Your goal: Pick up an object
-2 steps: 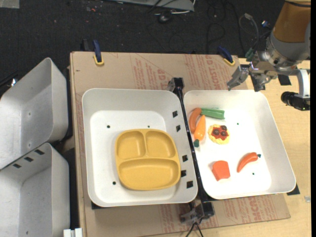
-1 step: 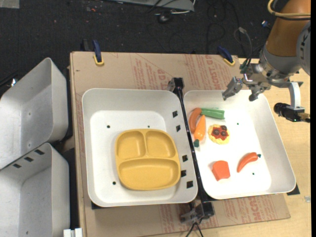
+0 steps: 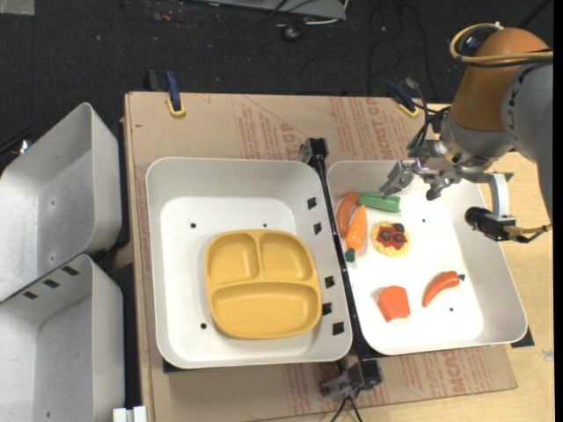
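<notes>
The right bin (image 3: pixel 493 323) holds several toy foods: a green strip (image 3: pixel 380 202), an orange carrot (image 3: pixel 355 227) beside a red-orange piece (image 3: pixel 347 209), a small tart with dark berries (image 3: pixel 391 237), an orange-red block (image 3: pixel 394 302) and an orange chili (image 3: pixel 442 287). My gripper (image 3: pixel 414 183) hangs over the back of this bin, just right of and above the green strip. Its fingers are spread open with nothing between them; the left fingertip (image 3: pixel 394 181) is close to the strip's right end.
A yellow divided plate (image 3: pixel 262 282) lies in the left bin (image 3: pixel 167 236). A black divider (image 3: pixel 332 244) runs between the bins. Two white tubs (image 3: pixel 53 200) stand off the bench at the left. The arm's wrist and cables (image 3: pixel 493 218) overhang the right bin's far right side.
</notes>
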Robot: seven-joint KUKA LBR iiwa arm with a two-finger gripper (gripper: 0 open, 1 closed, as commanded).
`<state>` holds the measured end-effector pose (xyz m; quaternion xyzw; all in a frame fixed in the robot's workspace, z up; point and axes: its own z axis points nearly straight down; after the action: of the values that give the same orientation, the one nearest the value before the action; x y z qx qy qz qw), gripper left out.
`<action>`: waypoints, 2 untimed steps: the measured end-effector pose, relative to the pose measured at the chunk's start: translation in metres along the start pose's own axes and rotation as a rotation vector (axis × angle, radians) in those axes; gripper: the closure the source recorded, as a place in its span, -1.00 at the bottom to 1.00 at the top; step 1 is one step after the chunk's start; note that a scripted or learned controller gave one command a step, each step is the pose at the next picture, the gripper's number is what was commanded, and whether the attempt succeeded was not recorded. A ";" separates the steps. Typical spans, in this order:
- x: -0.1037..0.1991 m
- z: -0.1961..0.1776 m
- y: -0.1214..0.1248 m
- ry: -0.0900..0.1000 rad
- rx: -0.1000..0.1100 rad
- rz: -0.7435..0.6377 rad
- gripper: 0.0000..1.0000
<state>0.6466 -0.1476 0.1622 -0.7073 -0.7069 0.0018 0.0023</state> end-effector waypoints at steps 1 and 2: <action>-0.003 0.064 0.001 0.000 -0.001 0.000 -1.00; -0.003 0.048 0.003 -0.002 -0.008 0.000 1.00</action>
<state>0.6497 -0.1504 0.1139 -0.7072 -0.7070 -0.0005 -0.0013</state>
